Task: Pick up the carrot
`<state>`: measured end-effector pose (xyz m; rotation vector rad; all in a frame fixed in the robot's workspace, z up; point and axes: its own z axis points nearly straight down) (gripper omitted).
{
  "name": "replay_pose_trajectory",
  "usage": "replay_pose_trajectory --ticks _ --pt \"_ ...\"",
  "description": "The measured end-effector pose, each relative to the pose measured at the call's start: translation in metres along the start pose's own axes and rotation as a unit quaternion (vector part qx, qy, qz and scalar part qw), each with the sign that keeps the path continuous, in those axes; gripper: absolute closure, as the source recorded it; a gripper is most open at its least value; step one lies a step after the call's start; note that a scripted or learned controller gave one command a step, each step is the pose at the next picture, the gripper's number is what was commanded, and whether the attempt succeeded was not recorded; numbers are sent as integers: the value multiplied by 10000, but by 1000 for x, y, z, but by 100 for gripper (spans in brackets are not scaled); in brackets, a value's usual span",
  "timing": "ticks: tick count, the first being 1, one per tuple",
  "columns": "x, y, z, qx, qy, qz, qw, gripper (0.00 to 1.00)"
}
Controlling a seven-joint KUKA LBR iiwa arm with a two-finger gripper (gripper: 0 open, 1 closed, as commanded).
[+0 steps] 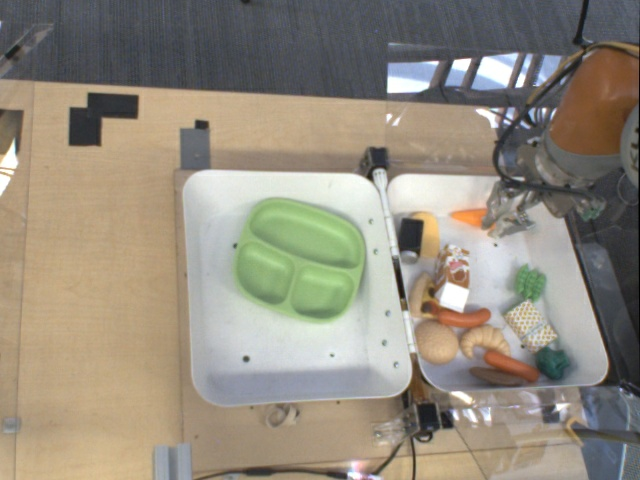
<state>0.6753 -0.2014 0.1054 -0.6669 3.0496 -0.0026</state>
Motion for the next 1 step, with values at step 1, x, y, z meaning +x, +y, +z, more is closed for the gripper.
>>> replay_pose_trajectory --ticks 1 --pt "10 1 5 -93 182 -3 9998 0"
